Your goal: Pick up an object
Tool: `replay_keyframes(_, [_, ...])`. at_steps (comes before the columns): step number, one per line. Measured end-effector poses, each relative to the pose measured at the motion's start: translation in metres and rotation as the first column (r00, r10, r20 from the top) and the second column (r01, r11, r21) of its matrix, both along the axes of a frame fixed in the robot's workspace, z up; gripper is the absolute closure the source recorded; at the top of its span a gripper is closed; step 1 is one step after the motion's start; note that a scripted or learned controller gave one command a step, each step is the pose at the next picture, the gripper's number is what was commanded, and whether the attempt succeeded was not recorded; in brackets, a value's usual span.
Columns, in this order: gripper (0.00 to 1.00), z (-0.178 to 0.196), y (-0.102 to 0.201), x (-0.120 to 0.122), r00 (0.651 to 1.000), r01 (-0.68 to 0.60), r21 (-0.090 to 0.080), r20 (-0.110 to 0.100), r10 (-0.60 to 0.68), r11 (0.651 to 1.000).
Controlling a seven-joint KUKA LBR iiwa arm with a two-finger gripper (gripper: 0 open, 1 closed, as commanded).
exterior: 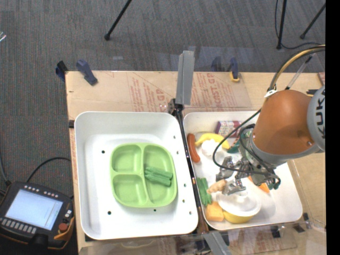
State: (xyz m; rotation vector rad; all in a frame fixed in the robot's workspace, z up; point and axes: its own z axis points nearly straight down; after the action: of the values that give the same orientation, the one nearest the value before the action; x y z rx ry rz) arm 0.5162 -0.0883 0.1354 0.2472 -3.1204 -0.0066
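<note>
My gripper hangs low over the middle of the right bin, under the orange band of the arm. Directly beneath and around it lie a small beige piece, a white piece in a yellow bowl and an orange piece. A yellow banana, a red-brown sausage, a purple-and-white box, a dark green piece and an orange wedge fill the bin's left half. The arm hides part of the bin's middle.
The left bin holds a light green divided plate with a green bean-like piece in its right compartment. A grey post stands behind the bins' shared wall. A teach pendant lies on the floor at the lower left.
</note>
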Motion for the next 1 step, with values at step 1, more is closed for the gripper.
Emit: replay_keyframes(1, [1.00,-0.0467,-0.0491,0.0872,0.939,0.343,-0.002,0.014,-0.343,0.939])
